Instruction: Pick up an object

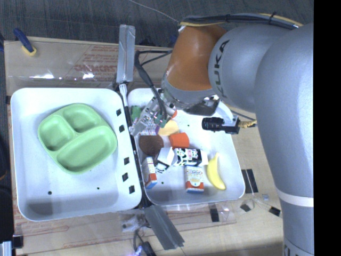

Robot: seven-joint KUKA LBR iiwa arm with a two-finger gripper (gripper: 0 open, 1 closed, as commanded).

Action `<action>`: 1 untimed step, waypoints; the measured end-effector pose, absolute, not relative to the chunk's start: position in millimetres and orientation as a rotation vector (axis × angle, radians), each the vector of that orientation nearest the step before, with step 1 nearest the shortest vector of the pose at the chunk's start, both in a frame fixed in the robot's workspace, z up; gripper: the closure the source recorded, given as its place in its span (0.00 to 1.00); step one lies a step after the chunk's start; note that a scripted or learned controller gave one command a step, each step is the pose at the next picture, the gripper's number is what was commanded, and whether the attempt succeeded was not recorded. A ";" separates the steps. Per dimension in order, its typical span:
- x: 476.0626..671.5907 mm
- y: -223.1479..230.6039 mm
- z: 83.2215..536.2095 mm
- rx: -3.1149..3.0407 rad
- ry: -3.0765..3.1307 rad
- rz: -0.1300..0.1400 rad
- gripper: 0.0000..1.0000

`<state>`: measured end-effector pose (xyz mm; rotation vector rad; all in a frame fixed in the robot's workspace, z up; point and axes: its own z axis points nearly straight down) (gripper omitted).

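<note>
Arm reaches in from the right; gripper [151,114] is low over the upper-left corner of the right bin [232,167], close to the divider between bins. Jaws: cannot tell their state, the metal is blurred against clutter.

Task gives no particular object. Candidates all lie in the right bin, crowded toward its left and middle:
- brown piece [151,143], just below the gripper. Looks like toy food, likely light and stiff.
- orange block [179,140], beside the brown piece. Flat faces, probably rigid; opposing sides give a fair hold.
- yellow wedge [169,127], touching the orange block from above. Slanted faces may slip.
- banana [214,172], apart from the rest toward the right. Likely plastic, smooth, curved; best taken across its middle.
- small carton [195,178], upright label side showing. Light, may dent if real card; take it across the narrow sides.
- black-and-white pack [186,156], cow-spot pattern, between orange block and carton.
- red-and-white item [151,173] against the left wall; wall blocks one jaw.

Left bin [21,143] holds a green divided plate [78,137]; wide, shallow, poor for a pinch.

Writing: "KUKA" partly legible on the arm [250,52]. Carton and pack print too small to read. Faint red printing on the surface [96,57], not legible.
</note>
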<state>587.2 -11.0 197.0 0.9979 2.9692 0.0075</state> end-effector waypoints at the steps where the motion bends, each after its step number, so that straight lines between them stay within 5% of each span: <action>1: 511.1 -93.7 179.4 0.350 3.125 -0.002 1.00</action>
